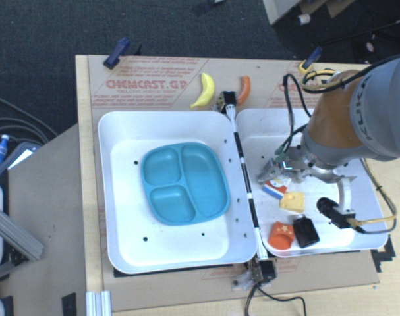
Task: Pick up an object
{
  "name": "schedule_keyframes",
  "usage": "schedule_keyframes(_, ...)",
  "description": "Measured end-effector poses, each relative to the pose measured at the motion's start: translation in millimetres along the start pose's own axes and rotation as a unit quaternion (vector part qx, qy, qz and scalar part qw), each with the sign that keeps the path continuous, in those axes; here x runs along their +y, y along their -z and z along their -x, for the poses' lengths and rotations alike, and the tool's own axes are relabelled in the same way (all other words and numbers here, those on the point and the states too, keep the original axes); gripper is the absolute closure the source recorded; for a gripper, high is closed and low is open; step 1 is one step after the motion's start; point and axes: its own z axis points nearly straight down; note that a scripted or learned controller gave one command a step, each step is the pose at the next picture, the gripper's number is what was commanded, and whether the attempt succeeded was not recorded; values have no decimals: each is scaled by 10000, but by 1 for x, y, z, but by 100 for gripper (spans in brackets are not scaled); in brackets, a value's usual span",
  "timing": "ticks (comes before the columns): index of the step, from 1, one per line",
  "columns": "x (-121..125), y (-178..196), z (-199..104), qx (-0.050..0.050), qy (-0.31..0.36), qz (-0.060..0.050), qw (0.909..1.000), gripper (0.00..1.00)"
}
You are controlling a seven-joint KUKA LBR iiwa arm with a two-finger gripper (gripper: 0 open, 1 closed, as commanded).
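Four small objects (yellow block [293, 201] among them) lie in the right bin [265, 125] below the pincer [273, 170], grip unreadable.

My grey arm [364, 120] in from the right, wrist bent low, gripper [273, 170] pointing left and down.

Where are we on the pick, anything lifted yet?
Done: the gripper is low inside the right bin, beside the red, white and blue item. In hand: nothing visibly held. Left: the grasp and lift; the yellow block, orange piece and black block lie on the bin floor.
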Motion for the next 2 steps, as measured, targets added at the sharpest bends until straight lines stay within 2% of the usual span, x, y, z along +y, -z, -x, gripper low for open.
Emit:
schedule_keyframes(1,0,10,0,0,-6,8,10000,100)
schedule_keyframes(2,-18,147,-48,-3,9,11,10000,100)
